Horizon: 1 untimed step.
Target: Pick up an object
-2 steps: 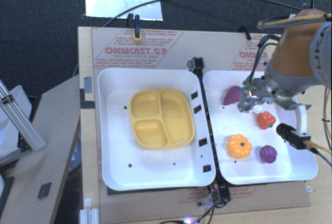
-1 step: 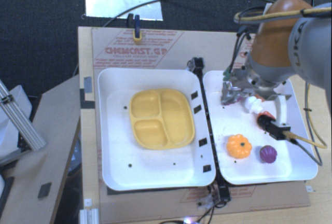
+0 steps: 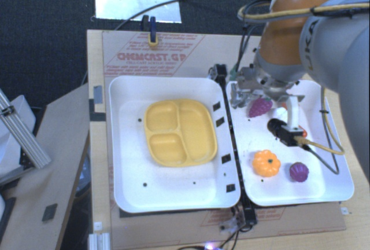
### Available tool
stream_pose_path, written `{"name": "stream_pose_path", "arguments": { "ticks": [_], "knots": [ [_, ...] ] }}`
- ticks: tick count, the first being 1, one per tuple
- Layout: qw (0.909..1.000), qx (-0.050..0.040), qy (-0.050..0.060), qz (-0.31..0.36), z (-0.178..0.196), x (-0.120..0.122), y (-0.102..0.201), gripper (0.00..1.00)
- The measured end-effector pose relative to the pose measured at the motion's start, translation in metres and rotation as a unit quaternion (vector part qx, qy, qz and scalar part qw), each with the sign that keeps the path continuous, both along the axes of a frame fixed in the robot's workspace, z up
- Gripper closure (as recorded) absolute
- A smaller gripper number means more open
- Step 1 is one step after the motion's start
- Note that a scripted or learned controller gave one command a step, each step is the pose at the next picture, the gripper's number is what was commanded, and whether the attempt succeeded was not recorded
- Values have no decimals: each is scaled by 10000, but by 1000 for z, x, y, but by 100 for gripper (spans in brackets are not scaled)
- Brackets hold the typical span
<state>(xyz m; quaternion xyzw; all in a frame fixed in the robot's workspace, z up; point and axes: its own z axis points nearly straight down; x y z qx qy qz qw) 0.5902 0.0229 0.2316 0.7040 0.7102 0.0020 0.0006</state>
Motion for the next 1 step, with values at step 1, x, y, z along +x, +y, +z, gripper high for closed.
{"name": "stream_pose_path", "arguments": {
  "ticks": [1],
  "knots": [
    [10000,-2,0,-4,6,21,44,100]
  ]
}}
